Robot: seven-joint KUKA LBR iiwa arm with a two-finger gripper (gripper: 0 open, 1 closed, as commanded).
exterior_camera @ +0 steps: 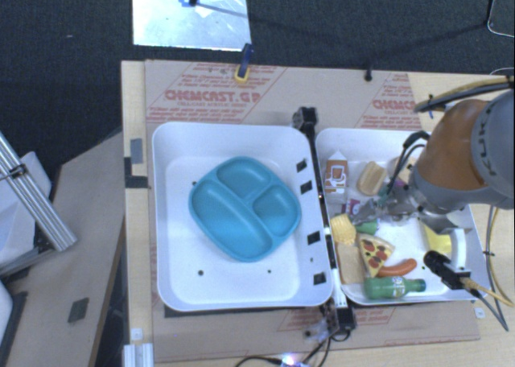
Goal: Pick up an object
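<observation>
Toys crowd the right bin: a pizza slice near centre, a green bottle against the six o'clock rim, a carton and a bread piece toward eleven o'clock. The gripper hangs just above the pizza slice, its state impossible to tell. A blue divided plate sits mid left bin with open floor along every wall.

Brightness: even and fairly bright across both bins, with no dim corners on the bench.
Glare: a reflective sheet above the bench shines pale and washed out.
Shadows: soft, faint ones under the blue tray and the arm.
Sharpness: slightly soft overall; small toys in the right bin look smeared.
</observation>
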